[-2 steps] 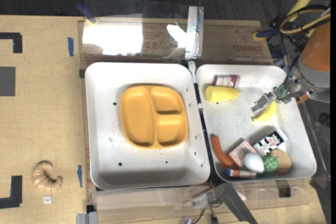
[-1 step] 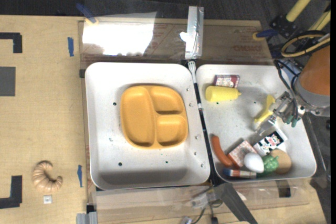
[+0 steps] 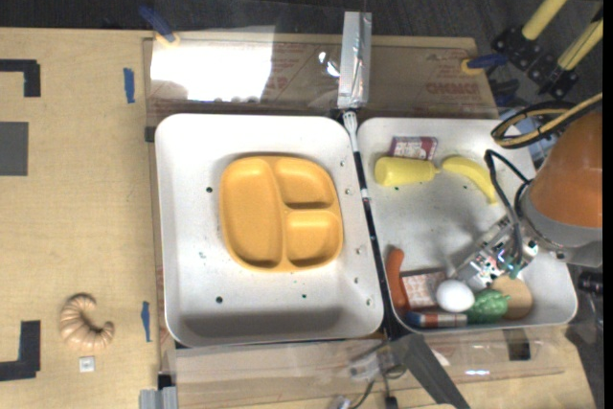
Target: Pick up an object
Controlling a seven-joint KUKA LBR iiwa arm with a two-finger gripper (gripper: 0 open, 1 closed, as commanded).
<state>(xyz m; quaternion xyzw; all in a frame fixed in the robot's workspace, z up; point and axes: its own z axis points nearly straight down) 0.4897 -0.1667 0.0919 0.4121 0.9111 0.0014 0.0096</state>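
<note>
Nothing is lifted yet. The gripper (image 3: 498, 256) hangs low over the right bin's (image 3: 554, 309) near right corner, just above the white egg (image 3: 454, 295) and green toy (image 3: 489, 305); I cannot tell its state. The grab is still to come.

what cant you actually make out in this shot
- Gripper, camera view: too small and cluttered to tell open from shut.
- Arm: cut off by the right edge.
- Small box in the right bin: label too blurred to read.
- Items near the white ball: overlapping, identities unclear.
</note>
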